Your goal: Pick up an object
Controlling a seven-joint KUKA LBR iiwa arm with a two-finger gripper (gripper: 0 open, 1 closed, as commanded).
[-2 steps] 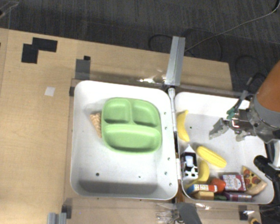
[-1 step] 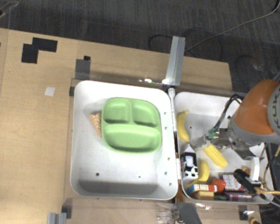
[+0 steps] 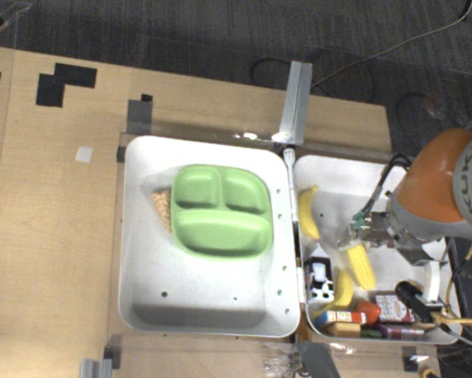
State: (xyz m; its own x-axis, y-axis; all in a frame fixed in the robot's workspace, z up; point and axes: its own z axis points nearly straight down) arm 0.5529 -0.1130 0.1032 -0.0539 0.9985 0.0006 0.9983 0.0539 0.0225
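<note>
I see the grey arm with the orange band (image 3: pixel 439 191) reaching from the right into the right white bin (image 3: pixel 345 179). Its gripper (image 3: pixel 363 229) hangs low over the bin, just above the upper end of the yellow plastic corn cob (image 3: pixel 361 266). I cannot tell how the claw stands. A yellow banana (image 3: pixel 308 212) lies to the gripper's left, near the bin wall. Small packages crowd the near edge of this bin. In the left white bin (image 3: pixel 139 241) a green divided plastic tray (image 3: pixel 220 211) rests beside a tan waffle piece (image 3: pixel 161 208).
</note>
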